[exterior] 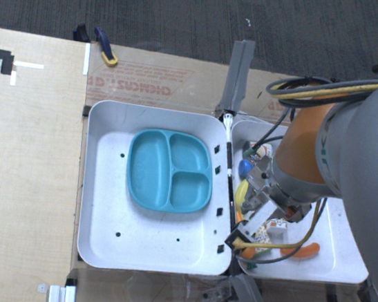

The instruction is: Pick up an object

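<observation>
Fingers [256, 204] in right bin [344, 251], seemingly beside yellow object [241, 193].

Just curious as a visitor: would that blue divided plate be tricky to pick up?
Probably stiff, as the blue plate holds a moulded three-compartment shape. It looks smooth, so perhaps slippery. Lying flat in the left bin, it shouldn't roll, only slide.

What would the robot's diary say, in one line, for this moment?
arm: over right bin | left bin: teal divided plate | picked up: cannot tell
</observation>
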Robot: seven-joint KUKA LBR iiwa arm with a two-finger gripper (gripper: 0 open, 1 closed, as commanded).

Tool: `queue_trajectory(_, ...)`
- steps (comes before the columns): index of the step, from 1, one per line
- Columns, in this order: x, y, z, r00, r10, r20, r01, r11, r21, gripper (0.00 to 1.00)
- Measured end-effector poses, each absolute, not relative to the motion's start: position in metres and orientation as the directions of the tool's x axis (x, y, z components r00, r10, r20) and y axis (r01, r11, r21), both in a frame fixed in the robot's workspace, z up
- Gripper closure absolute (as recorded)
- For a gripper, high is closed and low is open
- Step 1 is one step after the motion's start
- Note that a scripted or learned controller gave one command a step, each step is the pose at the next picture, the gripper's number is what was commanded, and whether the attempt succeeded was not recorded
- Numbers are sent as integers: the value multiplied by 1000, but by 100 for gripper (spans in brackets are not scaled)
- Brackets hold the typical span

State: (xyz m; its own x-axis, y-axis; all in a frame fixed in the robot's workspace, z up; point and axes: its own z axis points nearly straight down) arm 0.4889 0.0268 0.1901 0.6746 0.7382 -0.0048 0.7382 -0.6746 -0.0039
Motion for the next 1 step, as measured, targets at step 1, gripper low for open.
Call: queue_trajectory(1, 489, 26, 198, 672, 741, -9, 741, -672, -6, 100)
